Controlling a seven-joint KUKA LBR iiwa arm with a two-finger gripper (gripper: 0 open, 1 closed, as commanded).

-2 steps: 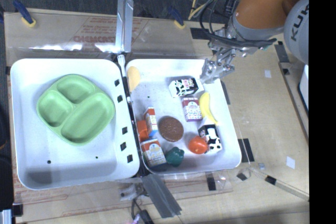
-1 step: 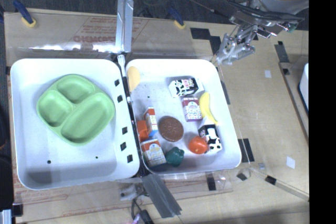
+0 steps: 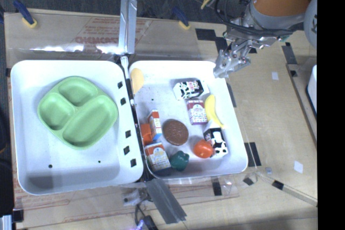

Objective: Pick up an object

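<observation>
My gripper (image 3: 223, 68) hangs over the far right corner of the right bin (image 3: 161, 74), above its rim, with nothing between its fingers. Below it in the bin lie a cow-print carton (image 3: 188, 88), a red packet (image 3: 197, 111), a banana (image 3: 212, 110), a brown round cookie (image 3: 175, 132), a red tomato (image 3: 202, 149), a small black-and-white carton (image 3: 218, 140), a green pepper (image 3: 179, 159), two juice boxes (image 3: 156, 154) and an orange-yellow piece (image 3: 138, 79) at the far left.
The left bin (image 3: 21, 116) holds a green divided plate (image 3: 78, 111). A metal divider bar (image 3: 128, 24) stands between the bins at the back. Tape marks lie on the bench to the right of the bins.
</observation>
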